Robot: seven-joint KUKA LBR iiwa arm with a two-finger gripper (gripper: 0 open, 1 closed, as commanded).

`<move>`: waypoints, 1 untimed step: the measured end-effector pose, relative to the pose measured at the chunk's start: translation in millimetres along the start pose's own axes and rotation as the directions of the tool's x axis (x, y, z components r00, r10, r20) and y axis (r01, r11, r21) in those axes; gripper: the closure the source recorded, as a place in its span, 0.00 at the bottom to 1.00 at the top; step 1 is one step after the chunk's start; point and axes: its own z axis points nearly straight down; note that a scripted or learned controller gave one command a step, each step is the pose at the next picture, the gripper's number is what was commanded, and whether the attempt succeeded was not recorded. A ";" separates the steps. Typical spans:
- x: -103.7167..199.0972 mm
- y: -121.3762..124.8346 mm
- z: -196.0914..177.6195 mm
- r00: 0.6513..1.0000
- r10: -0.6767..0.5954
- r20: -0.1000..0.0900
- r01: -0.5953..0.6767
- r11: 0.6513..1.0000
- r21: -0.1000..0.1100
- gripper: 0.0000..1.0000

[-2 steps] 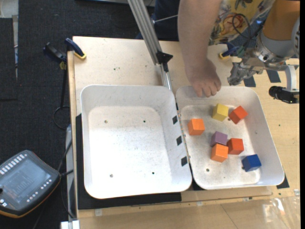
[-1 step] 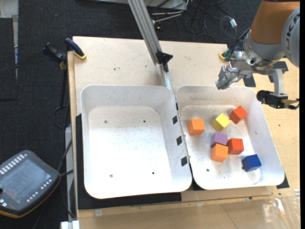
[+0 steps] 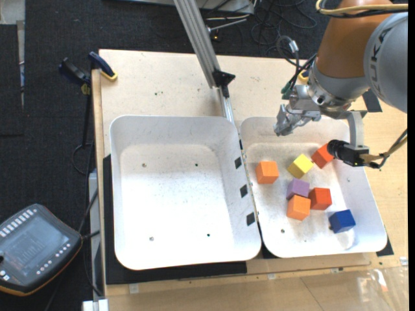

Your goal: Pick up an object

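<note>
The right bin (image 3: 363, 238) holds several small blocks. An orange block (image 3: 266, 172) lies toward its left side, a yellow one (image 3: 301, 165) sits beside it, and a red-orange one (image 3: 321, 155) is farther right. Lower down are a purple block (image 3: 299, 188), another orange block (image 3: 299, 207), a red block (image 3: 320, 198) and a blue block (image 3: 342, 221). My gripper (image 3: 284, 128) hangs over the bin's far left corner, above and behind the blocks, touching none of them. Nothing shows between its fingers.
The left bin (image 3: 123, 173) stands beside the right one, with a dark divider strip between them. A slanted metal rail (image 3: 198, 34) runs down to the bins' far edge. A handheld pendant (image 3: 32, 245) lies at the lower left, off the bench.
</note>
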 end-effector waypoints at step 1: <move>53.3 -22.3 -5.9 1.000 -0.001 0.000 0.001 1.000 0.000 1.00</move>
